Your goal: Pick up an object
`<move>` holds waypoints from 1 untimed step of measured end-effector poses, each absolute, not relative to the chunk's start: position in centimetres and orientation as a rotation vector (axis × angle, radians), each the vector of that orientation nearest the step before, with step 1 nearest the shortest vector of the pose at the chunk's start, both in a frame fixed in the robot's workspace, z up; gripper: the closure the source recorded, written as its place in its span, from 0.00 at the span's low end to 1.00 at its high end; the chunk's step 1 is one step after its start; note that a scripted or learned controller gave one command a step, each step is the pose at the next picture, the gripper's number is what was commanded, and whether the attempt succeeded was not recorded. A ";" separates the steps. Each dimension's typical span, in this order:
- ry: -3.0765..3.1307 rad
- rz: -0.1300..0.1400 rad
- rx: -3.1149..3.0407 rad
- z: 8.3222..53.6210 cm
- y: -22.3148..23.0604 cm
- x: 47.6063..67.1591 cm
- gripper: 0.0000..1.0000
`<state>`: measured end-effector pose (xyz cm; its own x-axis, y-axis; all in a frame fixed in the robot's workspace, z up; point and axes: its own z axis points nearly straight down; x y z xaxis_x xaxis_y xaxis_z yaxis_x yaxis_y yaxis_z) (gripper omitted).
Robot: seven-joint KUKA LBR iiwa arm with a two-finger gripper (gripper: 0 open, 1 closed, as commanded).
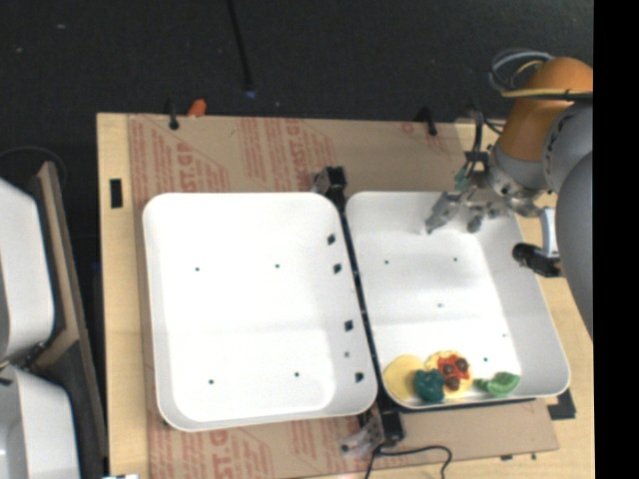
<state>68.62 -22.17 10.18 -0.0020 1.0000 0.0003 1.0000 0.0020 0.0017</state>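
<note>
Camera view looks down on a bench [130, 297] topped with brown cardboard, on which two shallow white bins sit side by side, touching along a dark seam with small black clips.

Largest is the left bin [250, 307], whose floor carries a few tiny dark dots. Next, the right bin [449, 277] holds a small cluster of objects pushed into its near edge. Within that cluster, a pale yellow round piece [402, 375] lies at the left. A teal lump [430, 387] sits just beside it, touching or overlapping its edge. A red and yellow item [451, 365] rests behind the teal lump, and a small green piece [499, 381] lies at the right end, close to the bin wall. These objects are small and blurred, so what each one is cannot be told.

The grey arm [559, 168], with its orange band, enters from the right and is cut off at the frame edge. Its gripper [454, 218] hangs over the far part of the right bin, well apart from the cluster. The fingers [436, 222] are spread and released, with nothing between them.
</note>
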 end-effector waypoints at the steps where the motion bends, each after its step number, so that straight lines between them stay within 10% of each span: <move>1: 2.220 0.002 2.217 11.3 -22.3 68.6 1.00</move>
